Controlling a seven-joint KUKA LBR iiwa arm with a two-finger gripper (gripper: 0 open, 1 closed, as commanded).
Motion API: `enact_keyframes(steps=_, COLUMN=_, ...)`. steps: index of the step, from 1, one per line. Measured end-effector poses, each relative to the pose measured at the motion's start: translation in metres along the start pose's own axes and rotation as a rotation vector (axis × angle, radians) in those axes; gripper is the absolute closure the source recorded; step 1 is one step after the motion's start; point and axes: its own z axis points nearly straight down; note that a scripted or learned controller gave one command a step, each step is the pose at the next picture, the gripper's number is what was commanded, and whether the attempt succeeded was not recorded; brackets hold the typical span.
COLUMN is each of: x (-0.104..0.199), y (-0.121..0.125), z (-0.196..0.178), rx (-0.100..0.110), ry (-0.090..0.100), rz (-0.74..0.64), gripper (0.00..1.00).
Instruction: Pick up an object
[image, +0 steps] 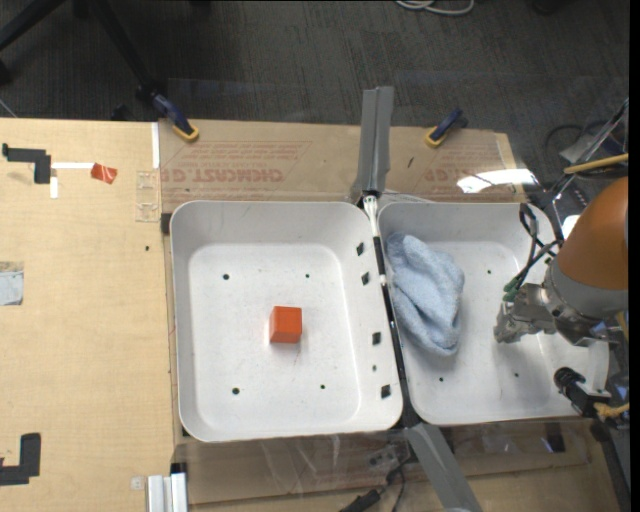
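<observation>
The gripper (510, 325) hovers right of the blue towel (425, 290); its opening I cannot tell. Limp cloth could slip out, and the orange cube (286, 325) sits far left.

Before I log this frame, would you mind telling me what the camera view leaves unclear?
- Gripper: small and dark over the right bin; whether it is open or shut cannot be told.
- Arm: cut off by the right edge of the camera view.
- Cloth: its folds hide whatever bin floor lies beneath.
- Red block in the left bin: its underside and far faces are hidden.
</observation>
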Motion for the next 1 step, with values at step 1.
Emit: enact_keyframes(steps=1, x=0.0107, y=0.0193, z=-0.1633, rx=-0.003, ry=-0.002, rz=-0.150, gripper=1.00)
